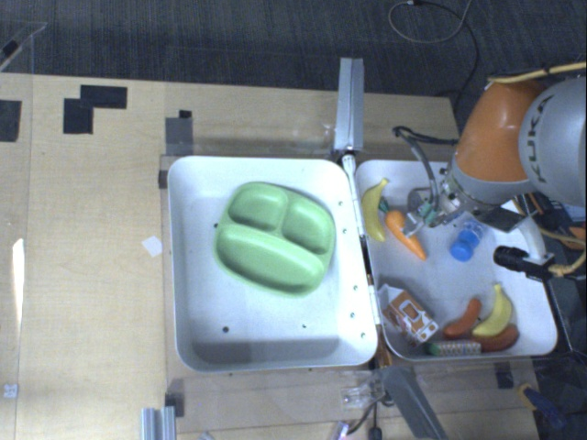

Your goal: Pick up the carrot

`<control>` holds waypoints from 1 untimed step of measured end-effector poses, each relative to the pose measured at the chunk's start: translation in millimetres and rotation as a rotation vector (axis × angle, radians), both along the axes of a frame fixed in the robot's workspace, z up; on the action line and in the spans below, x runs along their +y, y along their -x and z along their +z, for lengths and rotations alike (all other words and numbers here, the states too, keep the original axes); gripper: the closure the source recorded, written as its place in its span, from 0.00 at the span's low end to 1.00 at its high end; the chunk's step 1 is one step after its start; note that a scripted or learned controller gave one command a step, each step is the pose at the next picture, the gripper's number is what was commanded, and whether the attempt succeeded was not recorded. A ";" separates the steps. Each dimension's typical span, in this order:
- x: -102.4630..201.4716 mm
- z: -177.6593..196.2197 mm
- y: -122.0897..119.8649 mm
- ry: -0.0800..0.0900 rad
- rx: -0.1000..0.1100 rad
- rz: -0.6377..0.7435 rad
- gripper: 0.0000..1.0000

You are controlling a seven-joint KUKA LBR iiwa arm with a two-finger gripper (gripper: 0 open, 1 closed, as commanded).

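An orange carrot (404, 235) with a green top lies in the right bin (541, 337), slanting down to the right beside a yellow banana (372, 210). My gripper (429, 212) hangs just right of the carrot's upper end, under the grey and orange arm. Its fingers point down toward the bin floor close to the carrot. Nothing shows between them.
A green divided plate (274, 236) lies upside down in the left bin (197, 337). The right bin also holds a blue cup (466, 242), a snack packet (410, 316), a second banana (496, 312) and red sausages (463, 319). A metal divider (349, 108) stands between the bins.
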State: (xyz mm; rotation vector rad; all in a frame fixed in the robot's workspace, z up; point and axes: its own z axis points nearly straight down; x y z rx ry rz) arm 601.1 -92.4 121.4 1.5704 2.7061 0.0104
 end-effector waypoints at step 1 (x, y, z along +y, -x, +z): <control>-21.8 -30.3 90.0 0.000 -0.002 -0.128 1.00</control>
